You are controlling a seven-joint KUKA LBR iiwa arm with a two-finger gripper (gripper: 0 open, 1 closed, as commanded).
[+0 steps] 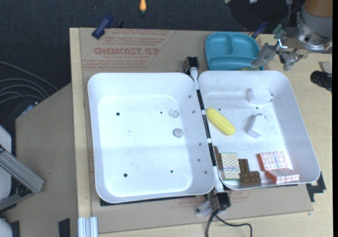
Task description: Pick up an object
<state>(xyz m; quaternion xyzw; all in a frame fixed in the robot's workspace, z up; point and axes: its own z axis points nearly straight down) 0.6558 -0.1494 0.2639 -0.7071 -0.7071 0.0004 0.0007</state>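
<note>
Corn cob (pixel 220 121) is my pick: it lies well below and left of the jaws, alone in the right bin (pixel 296 105), with room on both sides. Come down straight over its middle and close across the short axis, clear of the bin divider (pixel 203 120). Gripper (pixel 280 54) hangs above the bin's far rim beside the teal tray (pixel 231 50), jaws spread apart, nothing between them, touching nothing.
</note>
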